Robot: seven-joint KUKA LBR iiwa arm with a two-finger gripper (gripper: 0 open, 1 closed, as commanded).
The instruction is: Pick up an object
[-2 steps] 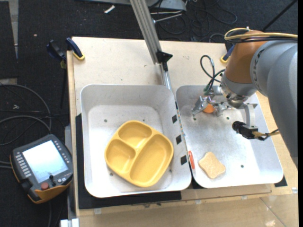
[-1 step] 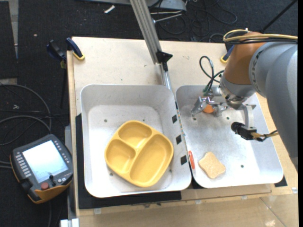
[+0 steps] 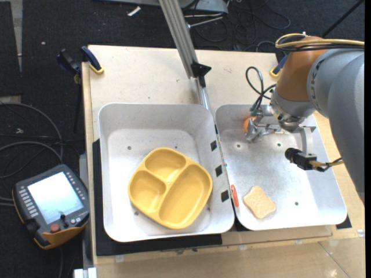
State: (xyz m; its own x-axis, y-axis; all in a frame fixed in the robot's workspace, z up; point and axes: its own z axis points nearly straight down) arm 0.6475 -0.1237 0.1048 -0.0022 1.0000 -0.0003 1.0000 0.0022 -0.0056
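Note:
My gripper is low over the far left part of the right bin, under the grey arm with its orange band. A small orange object peeks out at the gripper's left side, mostly hidden by it; whether it is held is not visible. A tan slice of toy toast lies flat near the right bin's front left corner, well apart from the gripper. A yellow divided plate rests in the left bin.
A black connector with a yellow cable hangs off the arm above the right bin's middle. A metal pole slants over the bench behind the bins. A teach pendant sits on the floor at left.

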